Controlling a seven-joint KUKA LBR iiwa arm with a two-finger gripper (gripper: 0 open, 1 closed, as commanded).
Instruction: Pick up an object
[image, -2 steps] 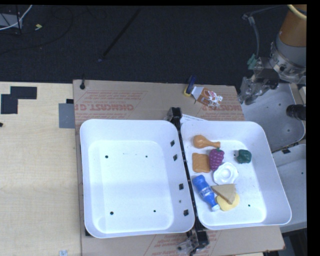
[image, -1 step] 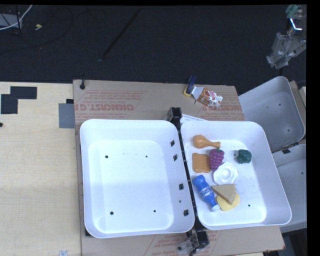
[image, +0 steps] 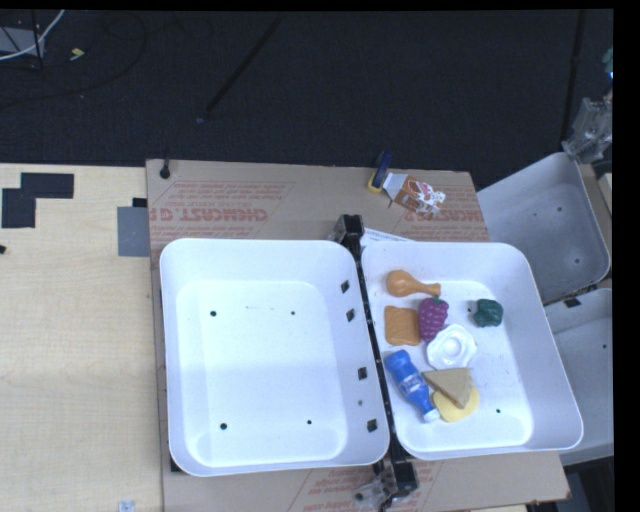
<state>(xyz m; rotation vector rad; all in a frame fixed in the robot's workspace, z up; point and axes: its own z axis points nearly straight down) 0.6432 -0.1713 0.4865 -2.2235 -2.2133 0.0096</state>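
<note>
Crowding is the main hazard. Every candidate lies in the right bin (image: 545, 330), packed into one cluster, and whichever is chosen has neighbours pressing on it.

Nearest the camera, a tan wedge (image: 450, 381) rests on a yellow slice (image: 462, 408), with a blue bottle (image: 408, 380) touching the wedge's left corner. A descent aimed at any of these three would probably land on two at once. The wedge could then slide off the slice, or the round bottle could roll aside and squirt out of the closing grip.

Just beyond sits a white fried egg (image: 452, 348). It looks low and smooth, so a grasp could close over it and catch nothing. Behind it an orange slice of toast (image: 402, 326) touches a purple bunch of grapes (image: 432, 317). The toast lies flat and close to the divider (image: 368, 340) between the bins, which could block a descent on that side.

Farther back, a tan drumstick (image: 412, 285) and a green lump (image: 488, 313) stand a little freer. The lump is apart from the rest and looks the safest target, though it is small and a slightly offset approach would knock it away.

The left bin (image: 255, 350) lies beside this one on the table (image: 70, 350). At the far edge a small printed packet (image: 418, 197) rests on the cardboard sheet (image: 300, 205).

Whether the gripper is open, shut or holding anything I cannot tell, and no object looks lifted.
</note>
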